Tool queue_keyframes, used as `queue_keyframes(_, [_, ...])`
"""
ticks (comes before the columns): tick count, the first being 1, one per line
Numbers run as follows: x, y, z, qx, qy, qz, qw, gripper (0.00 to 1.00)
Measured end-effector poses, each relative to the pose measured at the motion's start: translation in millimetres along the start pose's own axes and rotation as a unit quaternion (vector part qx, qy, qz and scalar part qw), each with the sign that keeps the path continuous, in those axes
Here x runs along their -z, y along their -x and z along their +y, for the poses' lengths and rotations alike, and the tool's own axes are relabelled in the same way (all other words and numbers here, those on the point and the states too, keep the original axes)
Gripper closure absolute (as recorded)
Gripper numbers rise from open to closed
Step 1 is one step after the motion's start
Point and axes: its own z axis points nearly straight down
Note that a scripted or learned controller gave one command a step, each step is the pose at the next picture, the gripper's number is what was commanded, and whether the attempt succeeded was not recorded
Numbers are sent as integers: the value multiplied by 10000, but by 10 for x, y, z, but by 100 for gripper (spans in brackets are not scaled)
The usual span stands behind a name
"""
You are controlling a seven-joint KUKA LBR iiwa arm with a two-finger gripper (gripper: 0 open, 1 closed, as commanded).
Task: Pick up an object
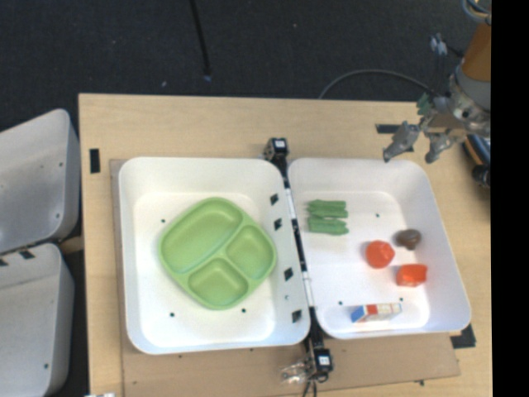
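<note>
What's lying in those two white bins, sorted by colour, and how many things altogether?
Green: 2, the divided plate and the green pods
Orange-red: 2, the round piece and the blocky piece
Brown: 1, the brown lump
White with red and blue: 1, the small tube
Total: 6

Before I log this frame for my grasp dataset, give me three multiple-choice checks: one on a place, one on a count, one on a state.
1. Where does the green divided plate lie?
A. left bin
B. right bin
C. bare bench

2. How many orange items lie in the right bin?
A. one
B. two
C. four

3. The gripper is:
A. down among the items
B. above the right bin's far edge, open, holding nothing
C. over the plate

Key: 1 A, it rests inside the left bin; 2 B, a round orange piece and a blocky orange piece; 3 B, its fingers are spread and bare.
</note>
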Motion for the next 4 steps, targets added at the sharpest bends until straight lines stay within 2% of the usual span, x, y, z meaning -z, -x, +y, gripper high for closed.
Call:
queue_keyframes(1, [95, -9, 20, 19, 66, -17, 10000, 0])
queue_keyframes(2, [-342, -50, -8, 17, 49, -15, 10000, 0])
queue_keyframes(4, [-1487, -28, 10, 25, 54, -19, 10000, 0])
